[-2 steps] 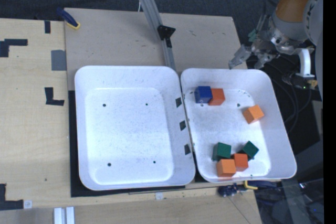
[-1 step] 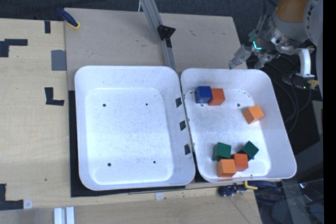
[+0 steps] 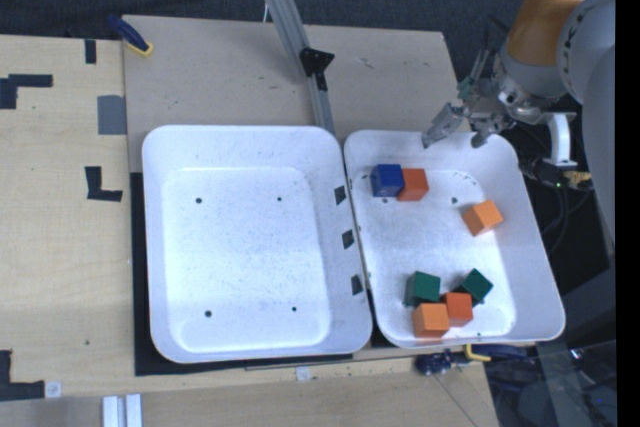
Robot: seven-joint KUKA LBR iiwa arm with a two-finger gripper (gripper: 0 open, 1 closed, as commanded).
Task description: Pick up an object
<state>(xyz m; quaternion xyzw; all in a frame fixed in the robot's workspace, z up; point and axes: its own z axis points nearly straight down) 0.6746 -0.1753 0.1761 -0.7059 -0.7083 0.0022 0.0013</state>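
White bins sit side by side on the tan wood surface (image 3: 230, 75). Left bin (image 3: 160, 155) is on the camera's left, right bin (image 3: 530, 255) on its right, rims touching down the middle.

Right bin contents:
- blue cube (image 3: 387, 180) near the far-left corner, touching a red-orange cube (image 3: 413, 185) on its right
- orange cube (image 3: 483, 217) alone toward the right wall, tilted relative to the bin edges
- near-end cluster: green cube (image 3: 423, 287), dark green cube (image 3: 477, 285), small red-orange cube (image 3: 459, 306), larger orange cube (image 3: 432, 319). The two orange-ish ones touch each other, and the green cube sits just above the larger orange one.

Arm comes in from upper right, orange band (image 3: 545, 15) above the grey wrist. Gripper (image 3: 458, 131) hangs over the far rim of the right bin, near its back-right corner. Fingers (image 3: 438, 132) are spread apart, pointing down and left, with nothing between them. They're well apart from every cube; the nearest are the blue/red-orange pair, down and left of the tips.

Misc: grey metal pole (image 3: 283, 10) crosses the surface diagonally from the top, with a black clamp (image 3: 316, 62) just above the bin junction. Black tape marks (image 3: 98, 183) on the lighter board at left. Blue-yellow clamp (image 3: 132, 36) at the surface's far-left corner, another (image 3: 455, 359) at the near edge below the right bin.
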